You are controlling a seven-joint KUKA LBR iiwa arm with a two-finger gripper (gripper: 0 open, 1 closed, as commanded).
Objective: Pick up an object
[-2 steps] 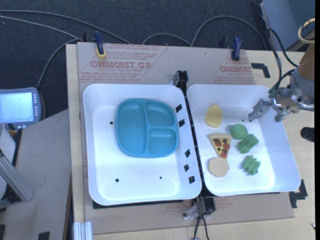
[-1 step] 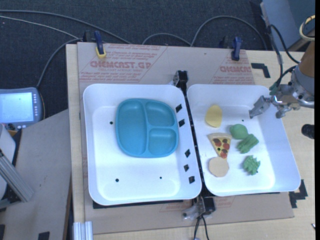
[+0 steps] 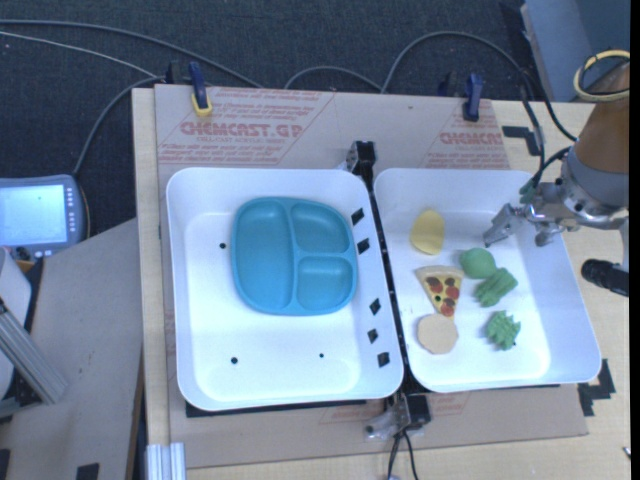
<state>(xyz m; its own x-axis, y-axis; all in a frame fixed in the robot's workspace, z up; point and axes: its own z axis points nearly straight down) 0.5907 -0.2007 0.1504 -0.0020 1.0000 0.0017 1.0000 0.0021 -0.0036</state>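
Right bin (image 3: 570, 298), near to far: cookie (image 3: 437, 334), broccoli (image 3: 502, 329), pizza (image 3: 441, 290), green pcs (image 3: 495, 287), lemon (image 3: 428, 231). Gripper (image 3: 520, 223) above far corner, nothing btwn fingers; jaw state can't tell. Arm cut off at right. Left bin (image 3: 190, 268): blue tray (image 3: 294, 256).

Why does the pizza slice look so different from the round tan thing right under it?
The pizza slice is a wedge with a point, while the tan disc is round. The pizza slice has red and dark toppings on yellow; the tan disc is plain, one colour. The pizza slice sits farther up the picture, the tan disc nearer the bottom rim. Both lie flat in the right bin, close together, away from the gripper.
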